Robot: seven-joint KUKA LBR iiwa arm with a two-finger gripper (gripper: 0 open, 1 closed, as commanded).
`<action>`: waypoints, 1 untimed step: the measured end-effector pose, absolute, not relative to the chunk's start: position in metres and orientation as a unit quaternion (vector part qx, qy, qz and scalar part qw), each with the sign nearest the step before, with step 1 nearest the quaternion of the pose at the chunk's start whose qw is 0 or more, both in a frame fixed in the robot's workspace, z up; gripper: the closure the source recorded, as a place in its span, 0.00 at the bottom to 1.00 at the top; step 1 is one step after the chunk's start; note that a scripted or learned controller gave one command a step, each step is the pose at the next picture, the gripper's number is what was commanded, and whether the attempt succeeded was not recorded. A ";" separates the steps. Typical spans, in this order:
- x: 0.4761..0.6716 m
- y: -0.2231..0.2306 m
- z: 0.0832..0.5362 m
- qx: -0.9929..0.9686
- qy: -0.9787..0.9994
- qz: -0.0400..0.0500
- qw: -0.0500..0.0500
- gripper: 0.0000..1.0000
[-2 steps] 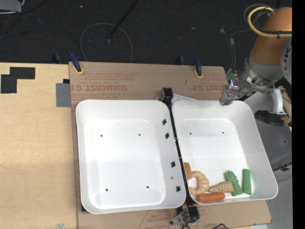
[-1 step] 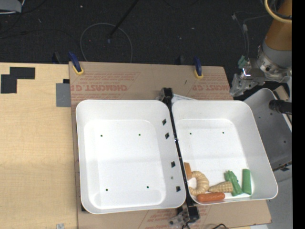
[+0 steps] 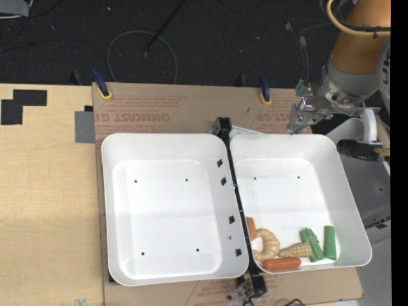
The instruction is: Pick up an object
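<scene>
The metal two-finger gripper (image 3: 298, 123) hangs above the far rim of the right shallow white plastic bin (image 3: 344, 190); how its jaws stand cannot be told. Well apart, in that bin's near corner, lie a ridged tan croissant-shaped toy (image 3: 266, 241), a smooth red sausage (image 3: 281, 264), a cone (image 3: 298, 250) and two green pieces (image 3: 320, 242).

We take this for a robotics lab — two white bins (image 3: 287, 155) sit on clamped cardboard (image 3: 172, 104), loose cables (image 3: 143, 50) trail behind that cardboard, and a plywood bench (image 3: 44, 196) lies left of it.
</scene>
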State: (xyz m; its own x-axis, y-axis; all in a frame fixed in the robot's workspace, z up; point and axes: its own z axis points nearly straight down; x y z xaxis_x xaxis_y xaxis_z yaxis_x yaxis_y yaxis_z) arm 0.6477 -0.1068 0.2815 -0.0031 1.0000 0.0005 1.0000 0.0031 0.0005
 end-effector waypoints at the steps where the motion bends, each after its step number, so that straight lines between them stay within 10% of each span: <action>1: 0.626 -0.052 0.270 0.706 0.708 0.000 -0.001 1.00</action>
